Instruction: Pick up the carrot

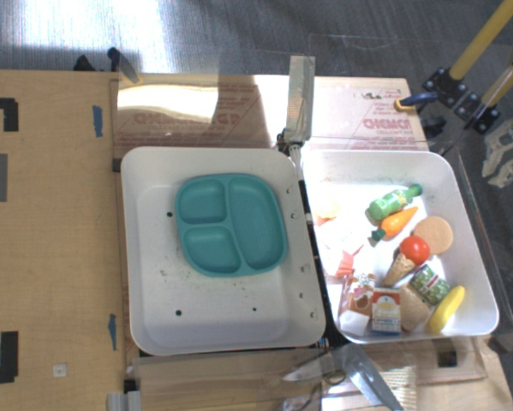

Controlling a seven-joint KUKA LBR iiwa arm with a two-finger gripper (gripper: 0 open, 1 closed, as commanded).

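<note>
High slanted view over both bins (136, 229).

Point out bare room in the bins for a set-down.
Left bin: free floor around the teal plate, widest below it. Right bin: bare along the top, above the green bottle and carrot. Crowded: lower right, toys packed together.

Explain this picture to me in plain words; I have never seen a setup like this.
One fixed camera looks down at a slant on a workbench with two shallow white bins. The left bin holds a teal divided plate. The right bin holds toy food: an orange carrot beside a green bottle, a red tomato, a yellow banana, a tan round cookie and small packets. A robot arm is meant to reach in from the right and lift the carrot, which lies in the bin with nothing holding it.
</note>
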